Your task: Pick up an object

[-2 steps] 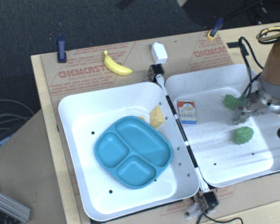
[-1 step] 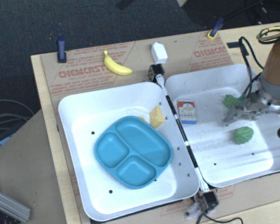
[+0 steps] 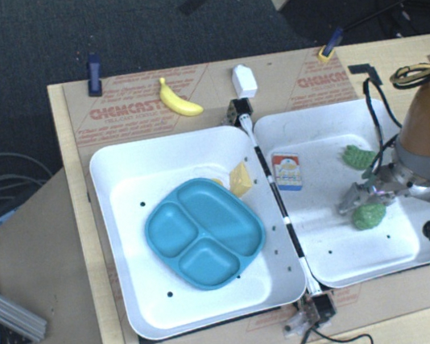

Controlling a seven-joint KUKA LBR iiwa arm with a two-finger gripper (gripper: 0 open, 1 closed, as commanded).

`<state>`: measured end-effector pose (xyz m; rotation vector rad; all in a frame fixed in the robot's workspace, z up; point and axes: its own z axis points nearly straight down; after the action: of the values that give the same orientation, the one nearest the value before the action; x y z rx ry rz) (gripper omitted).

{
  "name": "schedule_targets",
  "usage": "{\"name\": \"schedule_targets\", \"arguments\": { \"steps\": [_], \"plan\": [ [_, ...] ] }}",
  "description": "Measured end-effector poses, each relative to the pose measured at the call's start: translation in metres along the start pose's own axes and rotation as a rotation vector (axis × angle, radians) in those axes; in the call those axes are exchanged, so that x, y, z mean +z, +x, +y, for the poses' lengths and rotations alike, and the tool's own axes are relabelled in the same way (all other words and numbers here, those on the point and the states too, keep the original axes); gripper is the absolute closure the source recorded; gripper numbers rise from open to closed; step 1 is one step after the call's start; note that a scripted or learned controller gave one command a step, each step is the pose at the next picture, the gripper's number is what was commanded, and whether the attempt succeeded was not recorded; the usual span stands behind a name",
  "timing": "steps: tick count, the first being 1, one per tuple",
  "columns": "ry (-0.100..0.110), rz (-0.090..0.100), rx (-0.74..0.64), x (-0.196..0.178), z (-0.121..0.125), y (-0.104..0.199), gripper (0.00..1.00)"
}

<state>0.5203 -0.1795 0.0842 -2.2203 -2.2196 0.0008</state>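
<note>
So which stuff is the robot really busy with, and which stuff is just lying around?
Busy with:
gripper, low in the right bin
green toy right beside it
second green toy a bit farther back

Just lying around:
blue divided plate in the left bin
yellow piece by the plate
small card
banana on the bench, outside the bins

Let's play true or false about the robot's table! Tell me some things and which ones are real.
1. The blue tray lies in the left bin. True.
2. The banana lies in the right bin. False: it lies on the bench behind the left bin.
3. The pincer is over the right bin, beside a green toy. True.
4. The small white carton sits on the blue tray. False: it is in the right bin.
</note>
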Motion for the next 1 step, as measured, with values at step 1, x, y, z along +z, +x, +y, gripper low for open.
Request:
{"name": "schedule_targets", "arguments": {
  "steps": [1],
  "plan": [
    [0.000,0.000,-0.001,0.0000,-0.0125,0.0239,0.00]
  ]
}}
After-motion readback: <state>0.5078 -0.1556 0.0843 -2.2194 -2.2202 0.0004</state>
